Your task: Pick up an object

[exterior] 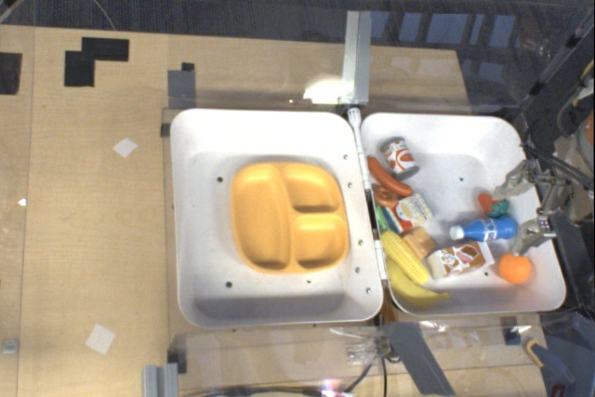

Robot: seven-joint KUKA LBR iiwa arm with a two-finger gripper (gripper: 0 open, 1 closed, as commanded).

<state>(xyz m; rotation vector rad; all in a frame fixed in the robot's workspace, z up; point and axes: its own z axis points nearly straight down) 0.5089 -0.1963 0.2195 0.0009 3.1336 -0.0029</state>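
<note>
My tool (528,205) sits at the right wall of the right bin (465,127), fingers spread, one fingertip up near the orange-red piece (486,200), the other down just above the orange ball (514,269). Nothing between them that I can call pinched.

Landmark = blue bottle (485,230), lying on its side, white cap end pointing left. Relative to it:
- orange ball: below-right, near the bin's lower right corner, close to my lower finger.
- small orange-red piece: just above, with a teal bit (501,207) beside it; can't tell what either is.
- white carton with red print (460,260): just below-left, looks to be touching the bottle's cap end.
- yellow banana (409,271): further left and below, along the bin's left wall, partly under the carton.
- brown piece (419,243) and a colourful packet (406,214): left, packed tight together.
- red sausage (389,179): up-left, against the divider.
- red-and-white can (399,157): up-left, above the sausage, tilted.

Left cluster is crowded, items overlap, edges hard to separate. The bottle and ball crowd my fingers on the right side.

Left bin (204,293) holds a yellow divided tray (288,217), well apart from the bottle.

My arm is cut off by the right frame edge; wrist detail is dark and murky. Light wood surface (84,228) around the bins.
</note>
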